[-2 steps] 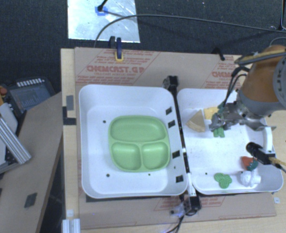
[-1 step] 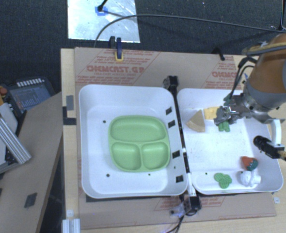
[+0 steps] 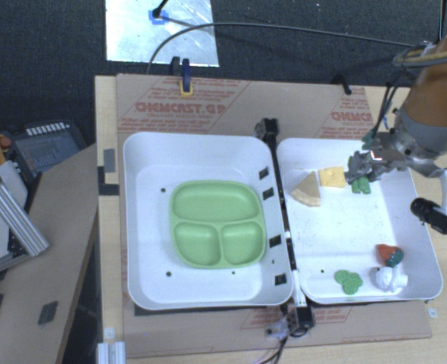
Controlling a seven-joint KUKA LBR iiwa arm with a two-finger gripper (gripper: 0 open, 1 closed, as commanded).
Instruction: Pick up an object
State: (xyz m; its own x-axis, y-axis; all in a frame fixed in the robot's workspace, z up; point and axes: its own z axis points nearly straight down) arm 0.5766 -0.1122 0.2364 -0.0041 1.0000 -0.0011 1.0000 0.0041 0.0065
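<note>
A: What sits in the left shallow white plastic bin (image 3: 144, 203)?

B: A pale green three-compartment plastic tray (image 3: 216, 224), smooth and matte with rounded corners — one wide compartment at the far side, two smaller ones at the near side. It lies flat in the bin's middle, with bare white floor all round it.

A: And the right white bin (image 3: 417, 226)?

B: Taking the green tray as the mark: just to its right, past the black divider clips, lies a pale cream wedge (image 3: 307, 189), and touching that wedge's far-right corner, a flat yellow cheese-like slab (image 3: 332, 177). Farther right again a small dark green lumpy piece (image 3: 361, 186) sits right under the claw (image 3: 360, 169).

A: What is the claw doing?

B: The grey arm with its orange band (image 3: 438, 67) comes in from the right, and the claw hangs over the bin's far side, right at the green piece. How wide it stands, or whether it has anything, I cannot tell — the metal parts blur together there.

A: Anything near the front edge?

B: Right of the tray and nearer the front rim: a flat green clover-shaped piece (image 3: 348, 281), a white crumpled lump (image 3: 388, 279), and a red-orange piece with a green end (image 3: 389, 254) just beyond it. The bin's middle floor is open. Both bins rest on a brown printed cardboard surface (image 3: 208, 101).
</note>
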